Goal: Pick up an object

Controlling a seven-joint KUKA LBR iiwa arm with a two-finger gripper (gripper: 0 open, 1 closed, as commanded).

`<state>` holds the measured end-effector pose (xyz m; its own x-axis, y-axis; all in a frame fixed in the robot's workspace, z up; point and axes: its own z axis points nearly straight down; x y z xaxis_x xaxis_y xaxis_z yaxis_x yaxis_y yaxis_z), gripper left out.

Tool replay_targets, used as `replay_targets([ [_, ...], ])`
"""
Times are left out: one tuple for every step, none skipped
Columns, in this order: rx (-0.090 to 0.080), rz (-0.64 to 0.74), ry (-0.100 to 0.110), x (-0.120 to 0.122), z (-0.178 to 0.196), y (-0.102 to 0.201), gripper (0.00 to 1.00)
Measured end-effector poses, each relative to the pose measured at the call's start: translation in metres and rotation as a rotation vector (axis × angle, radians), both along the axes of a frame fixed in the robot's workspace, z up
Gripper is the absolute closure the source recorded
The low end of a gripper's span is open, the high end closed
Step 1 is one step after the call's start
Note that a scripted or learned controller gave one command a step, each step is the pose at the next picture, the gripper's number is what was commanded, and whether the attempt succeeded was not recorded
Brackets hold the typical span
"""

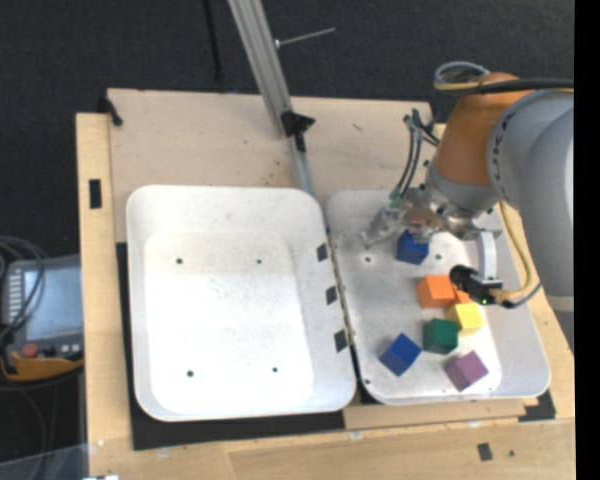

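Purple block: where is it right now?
The purple block sits in the right bin, near its front right corner, just below the green block and right of a blue block.

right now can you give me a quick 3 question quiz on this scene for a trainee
1. True or false: all the coloured blocks lie in the right bin.
2. Which block lies nearest the gripper? A) purple block B) upper blue block C) green block
3. Fill in: the yellow block lies between the orange block and the ____ block.

Key: 1 true; 2 B; 3 purple. The lower blue block lies nearest the left bin.
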<state>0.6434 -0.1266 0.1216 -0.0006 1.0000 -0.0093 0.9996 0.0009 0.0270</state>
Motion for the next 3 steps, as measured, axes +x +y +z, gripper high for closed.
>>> replay_targets([
  [0.0, -0.002, -0.006, 0.002, 0.013, -0.001, 1.0],
  [0.008, 0.002, 0.019, 0.002, 0.077, 0.002, 1.0],
  [0.008, 0.004, 0.021, 0.002, 0.121, 0.0, 1.0],
])
